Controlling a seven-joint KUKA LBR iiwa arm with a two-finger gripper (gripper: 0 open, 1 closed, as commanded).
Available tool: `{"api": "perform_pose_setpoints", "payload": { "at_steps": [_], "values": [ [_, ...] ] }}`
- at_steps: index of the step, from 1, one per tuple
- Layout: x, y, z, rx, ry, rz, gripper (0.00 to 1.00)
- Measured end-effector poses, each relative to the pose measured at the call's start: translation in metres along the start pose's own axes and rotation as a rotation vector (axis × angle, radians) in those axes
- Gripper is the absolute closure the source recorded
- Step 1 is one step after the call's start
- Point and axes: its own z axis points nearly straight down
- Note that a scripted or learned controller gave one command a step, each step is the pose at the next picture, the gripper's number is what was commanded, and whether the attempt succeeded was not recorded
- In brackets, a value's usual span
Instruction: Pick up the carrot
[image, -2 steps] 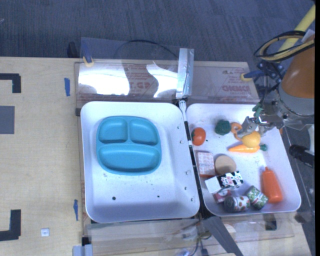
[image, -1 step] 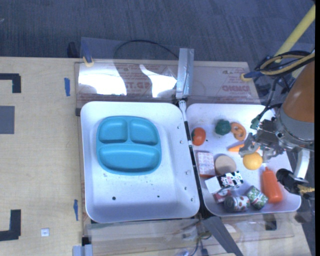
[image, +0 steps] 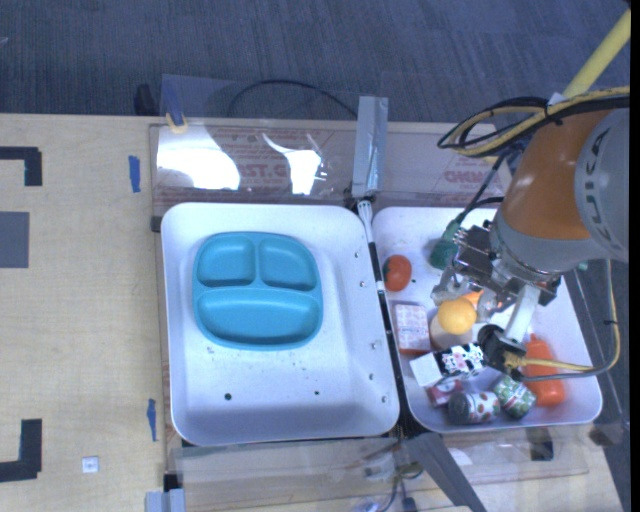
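The carrot (image: 541, 359) is an orange piece lying near the right wall of the right bin (image: 580, 320), partly under the arm's wrist. My gripper (image: 481, 304) hangs over the middle of that bin, up and to the left of the carrot. It stands open, with a yellow-orange fruit (image: 454, 319) just below its left finger. Nothing is held between the fingers. The grey arm with its orange band (image: 545, 195) covers the bin's upper right part.
A red tomato (image: 398, 271), a pink-white packet (image: 411, 325), a black-and-white cow toy (image: 461, 359), a strawberry-print ball (image: 474, 405), a green-speckled ball (image: 516, 397) and an orange ball (image: 549, 393) crowd the right bin. The left bin (image: 200, 390) holds a blue divided plate (image: 258, 290).
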Motion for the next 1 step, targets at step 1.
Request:
{"api": "perform_pose_setpoints", "payload": {
  "at_steps": [1],
  "values": [
    [-0.0031,-0.0149,-0.0289,-0.003,0.001,0.045,1.0]
  ]
}}
